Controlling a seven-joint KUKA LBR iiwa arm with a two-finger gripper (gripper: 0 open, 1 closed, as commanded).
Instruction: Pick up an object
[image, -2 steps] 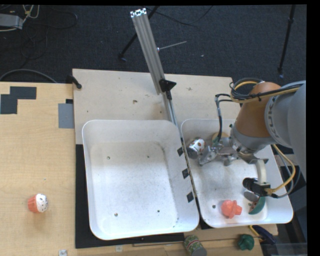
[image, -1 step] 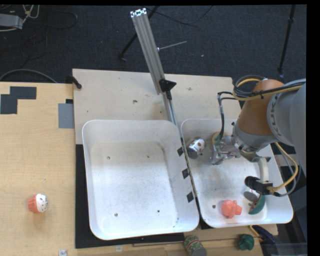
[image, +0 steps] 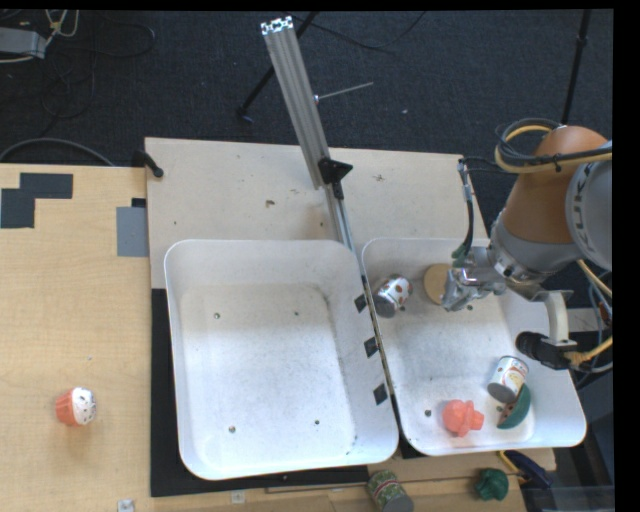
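Of two white bins, the right bin (image: 560, 425) holds five small objects (image: 393, 293), and the gripper (image: 460, 295), finger spread impossible to judge, sits beside the tan disc (image: 435, 282) at its twelve o'clock edge.

The gripper (image: 462, 292) is covering part of the tan disc (image: 434, 282), and its fingers are too small to read. At the bottom edge, a dark can (image: 387, 491) is being cut off.

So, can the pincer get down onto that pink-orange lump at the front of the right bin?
Probably yes. The pincer is over the same right bin, and the lump lies with bare floor around it; the can and green piece sit apart.
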